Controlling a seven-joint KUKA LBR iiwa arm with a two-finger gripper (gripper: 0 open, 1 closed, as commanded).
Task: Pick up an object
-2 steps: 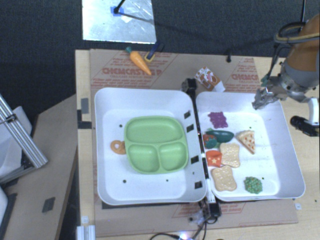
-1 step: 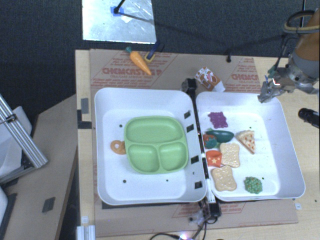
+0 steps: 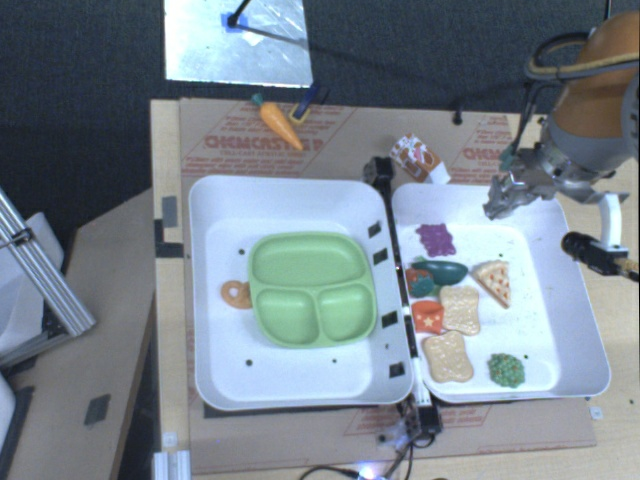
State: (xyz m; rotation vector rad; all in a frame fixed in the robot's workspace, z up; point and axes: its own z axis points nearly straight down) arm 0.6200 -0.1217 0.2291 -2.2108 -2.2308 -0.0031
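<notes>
The toy food lies in the right bin (image 3: 570, 298), near its left side. The pieces look small, light and stiff, and flat ones are best pinched at their edges. From the left: one orange ring (image 3: 236, 294), one green tray (image 3: 310, 288), one purple piece (image 3: 435, 238), two toasts (image 3: 460, 309), one pizza slice (image 3: 493, 281). The gripper (image 3: 499, 200) hangs over the bin's far edge, carrying nothing; open or closed, I cannot tell.

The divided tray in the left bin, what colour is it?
Light green; the tray shows clearly in the camera view, with three compartments.
</notes>
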